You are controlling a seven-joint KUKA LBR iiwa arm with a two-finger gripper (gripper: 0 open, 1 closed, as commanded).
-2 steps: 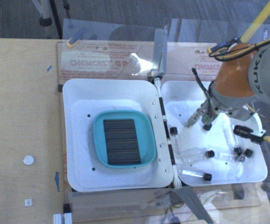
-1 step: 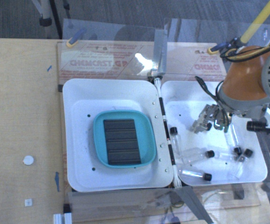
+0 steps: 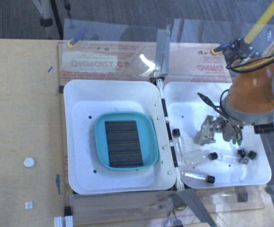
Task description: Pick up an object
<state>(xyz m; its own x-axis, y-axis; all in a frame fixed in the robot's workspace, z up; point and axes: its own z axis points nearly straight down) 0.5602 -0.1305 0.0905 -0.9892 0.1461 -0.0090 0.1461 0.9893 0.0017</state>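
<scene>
Dish in left bin; vials scattered in right bin.

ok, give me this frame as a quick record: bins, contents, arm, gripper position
left bin: holds a teal tray with a dark ribbed block lying in it
right bin: several clear vials with black caps, scattered along the near side and by the divider
arm: enters from the right, orange band above the wrist, over the right bin
gripper: low in the right bin, above the vials; no object visibly between its fingers
finger state: cannot tell
bench: small white disc left of the bins
</scene>
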